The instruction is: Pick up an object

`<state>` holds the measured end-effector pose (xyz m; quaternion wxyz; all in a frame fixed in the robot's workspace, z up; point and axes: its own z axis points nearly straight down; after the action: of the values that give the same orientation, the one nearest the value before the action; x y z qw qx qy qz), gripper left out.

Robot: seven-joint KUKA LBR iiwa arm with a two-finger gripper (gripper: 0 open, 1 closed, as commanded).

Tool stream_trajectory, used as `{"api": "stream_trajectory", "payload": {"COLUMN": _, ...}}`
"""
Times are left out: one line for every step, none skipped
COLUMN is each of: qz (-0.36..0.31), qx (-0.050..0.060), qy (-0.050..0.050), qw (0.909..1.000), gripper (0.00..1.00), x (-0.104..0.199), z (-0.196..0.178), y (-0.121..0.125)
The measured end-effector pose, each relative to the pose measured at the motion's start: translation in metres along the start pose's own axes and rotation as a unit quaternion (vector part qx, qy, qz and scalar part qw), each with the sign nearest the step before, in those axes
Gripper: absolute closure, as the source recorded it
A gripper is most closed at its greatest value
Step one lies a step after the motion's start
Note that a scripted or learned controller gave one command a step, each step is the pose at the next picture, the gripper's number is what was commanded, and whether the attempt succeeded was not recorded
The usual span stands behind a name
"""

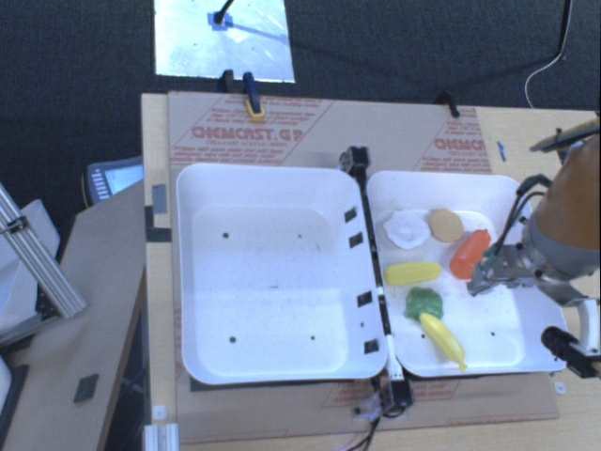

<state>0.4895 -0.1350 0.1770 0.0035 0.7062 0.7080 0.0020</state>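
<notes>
The gripper [481, 280] is hovering low in the right bin [498, 346], and whether it is open or closed I cannot tell. The orange carrot-like piece [469, 253] is lying just beside its tip, so the sound approach is squaring up over that piece, descending straight and closing across its narrow width. Counting outward from the gripper: one orange piece, one yellow corn-like piece [411, 272], one green broccoli-like lump [424, 303], one banana [443, 340], one tan bun-like piece [446, 224], one white piece [407, 229]; beyond them, one left bin [197, 252]

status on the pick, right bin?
Hand low in right bin, beside orange carrot; nothing seen held. Yellow corn, green broccoli, banana close by on its left.
</notes>
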Motion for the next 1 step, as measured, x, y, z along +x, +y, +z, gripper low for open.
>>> {"api": "stream_trajectory", "payload": {"qz": 0.0, "qx": -0.002, "qy": -0.001, "qw": 1.0, "gripper": 1.0, "x": -0.0002, "z": -0.0106, "y": 0.0016}}
